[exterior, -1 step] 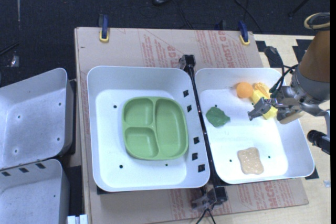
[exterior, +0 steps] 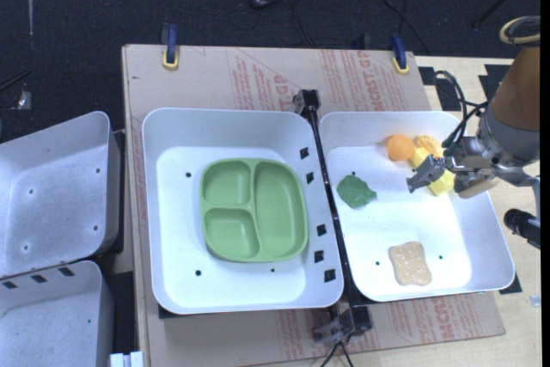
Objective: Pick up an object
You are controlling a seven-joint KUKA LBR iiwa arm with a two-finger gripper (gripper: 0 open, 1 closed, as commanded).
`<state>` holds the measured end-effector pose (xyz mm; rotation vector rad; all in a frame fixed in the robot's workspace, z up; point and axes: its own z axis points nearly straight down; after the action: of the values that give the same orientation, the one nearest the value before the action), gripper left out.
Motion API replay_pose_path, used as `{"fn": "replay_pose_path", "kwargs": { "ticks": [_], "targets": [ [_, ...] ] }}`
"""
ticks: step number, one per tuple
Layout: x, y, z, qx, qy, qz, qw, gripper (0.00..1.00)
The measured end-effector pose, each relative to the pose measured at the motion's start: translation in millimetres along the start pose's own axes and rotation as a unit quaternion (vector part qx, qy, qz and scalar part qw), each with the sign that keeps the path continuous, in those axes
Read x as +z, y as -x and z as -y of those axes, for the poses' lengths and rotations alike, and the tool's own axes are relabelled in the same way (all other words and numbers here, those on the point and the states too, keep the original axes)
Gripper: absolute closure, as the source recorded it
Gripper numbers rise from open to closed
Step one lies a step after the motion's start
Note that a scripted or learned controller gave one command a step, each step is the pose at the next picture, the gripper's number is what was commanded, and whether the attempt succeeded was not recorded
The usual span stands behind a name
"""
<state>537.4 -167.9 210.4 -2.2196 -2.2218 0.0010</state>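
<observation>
The right bin (exterior: 481, 266) has open floor across its middle, between the green lump (exterior: 356, 191) near the left wall and the tan flat piece (exterior: 410, 263) toward the front. Its back right corner is crowded: the orange ball (exterior: 399, 148) and yellow pieces (exterior: 438, 179) sit close together, with the hand (exterior: 438, 174) over them. In the left bin (exterior: 163, 202), the green divided tray (exterior: 255, 210) fills the centre, leaving a narrow margin along the walls.
</observation>
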Motion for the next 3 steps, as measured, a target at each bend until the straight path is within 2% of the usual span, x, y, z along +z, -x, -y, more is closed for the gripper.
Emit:
{"fn": "replay_pose_path", "kwargs": {
  "ticks": [2, 3],
  "targets": [
    [116, -2, 5, 0.001, -0.001, 0.000, 1.0000, 0.00],
    [104, -2, 4, 0.001, 0.001, 0.000, 1.0000, 1.00]
  ]
}}
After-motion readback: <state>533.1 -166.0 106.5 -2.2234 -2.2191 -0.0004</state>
